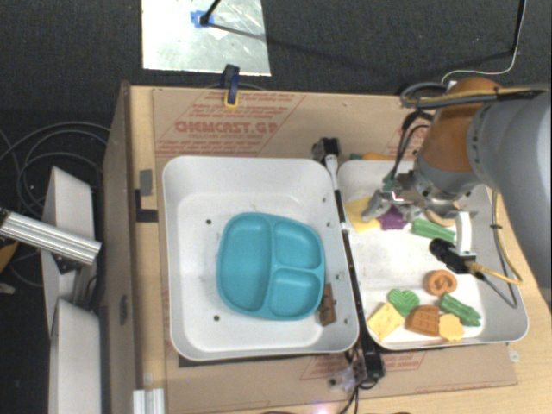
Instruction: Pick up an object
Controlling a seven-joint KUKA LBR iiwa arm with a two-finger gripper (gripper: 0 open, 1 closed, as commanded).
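Now the gripper (pixel 388 203) hangs low in the right bin (pixel 509 328); a purple toy (pixel 394 220) lies just below; whether the jaws are open, I cannot tell.

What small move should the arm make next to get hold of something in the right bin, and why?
Probably a short straight descent onto the purple piece. The pincer hangs at the upper left of the right bin, right beside that piece and a yellow piece, with nothing visibly between its fingers. The other toys lie clustered near the bin's front edge, so the purple one looks nearest.
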